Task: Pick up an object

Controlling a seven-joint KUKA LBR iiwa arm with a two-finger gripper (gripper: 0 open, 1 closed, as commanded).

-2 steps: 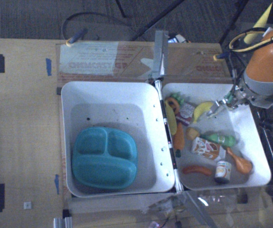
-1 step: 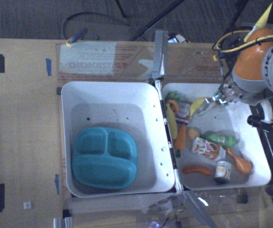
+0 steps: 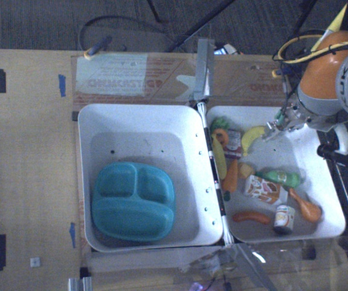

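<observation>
The grey arm with its orange band [image 3: 322, 71] leans in from the right, and its two-finger gripper [image 3: 278, 125] hangs over the back part of the right-hand shallow white bin [image 3: 325, 162]. From where I stand the gripper is small and blurred, so I cannot tell whether it is released or clenched; nothing shows plainly between its tips.

Just beside the gripper, toward the left, lies a yellow plastic banana [image 3: 251, 138]. Against the bin's left wall sit an orange toy carrot with a green top [image 3: 221, 133] and a long yellow piece [image 3: 218, 157], with an orange stick-shaped piece [image 3: 231, 176] beside it. Nearer the middle lie a small white and orange carton [image 3: 262, 190], a green bottle on its side [image 3: 281, 177] and an orange gourd-shaped toy [image 3: 306, 207]. Toward the front lie a red sausage-shaped toy [image 3: 251, 217] and a small upright jar with a dark lid [image 3: 284, 219].

The left-hand white bin [image 3: 101, 123] holds a teal divided plastic plate [image 3: 134, 200].
</observation>
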